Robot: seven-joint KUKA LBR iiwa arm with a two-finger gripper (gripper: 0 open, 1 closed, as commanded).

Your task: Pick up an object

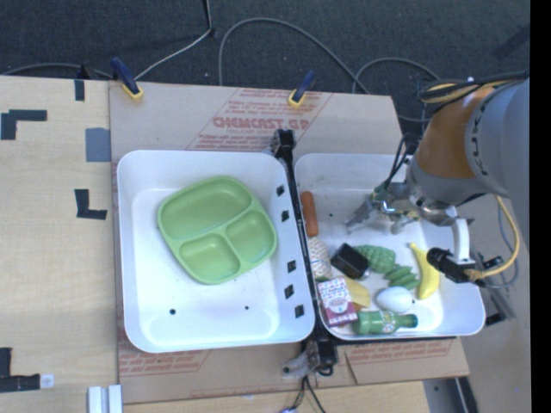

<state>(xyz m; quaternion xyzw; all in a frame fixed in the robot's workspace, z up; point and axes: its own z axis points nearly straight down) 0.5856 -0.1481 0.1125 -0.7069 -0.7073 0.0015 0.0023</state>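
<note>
My claw (372,215) hangs over the right bin (340,172), jaws spread, gripping nothing — the black block (349,261) lies just below-left, long axis slanting.

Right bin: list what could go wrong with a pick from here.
1. The right bin is crowded: the banana, white egg and green bottle lie close together, so a grasp may nudge or catch a neighbour.
2. The gripper hangs over bare floor, away from the pile, so closing here would likely grab nothing.
</note>
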